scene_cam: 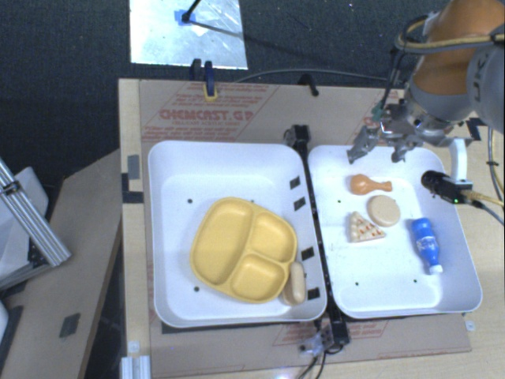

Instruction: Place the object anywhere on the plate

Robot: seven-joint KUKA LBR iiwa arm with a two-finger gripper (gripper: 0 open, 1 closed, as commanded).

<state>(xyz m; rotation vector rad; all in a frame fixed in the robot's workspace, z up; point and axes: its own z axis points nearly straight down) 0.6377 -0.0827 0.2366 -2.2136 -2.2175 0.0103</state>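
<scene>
A yellow plate point(243, 251) and a bun point(296, 283) are held in the left bin point(170, 204); a drumstick point(369, 184), cookie point(383, 210), pizza slice point(364, 228) and bottle point(426, 244) in the right bin point(394, 290). The pincer point(380, 148) is spread open above the latter.

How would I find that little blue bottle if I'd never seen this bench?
Start at the right-hand white bin, the one nearest the grey and orange arm. Along its right side, past the drumstick, the round biscuit and the pizza slice, lies the blue bottle. It is the only blue item there, lying on its side with a white cap.
</scene>
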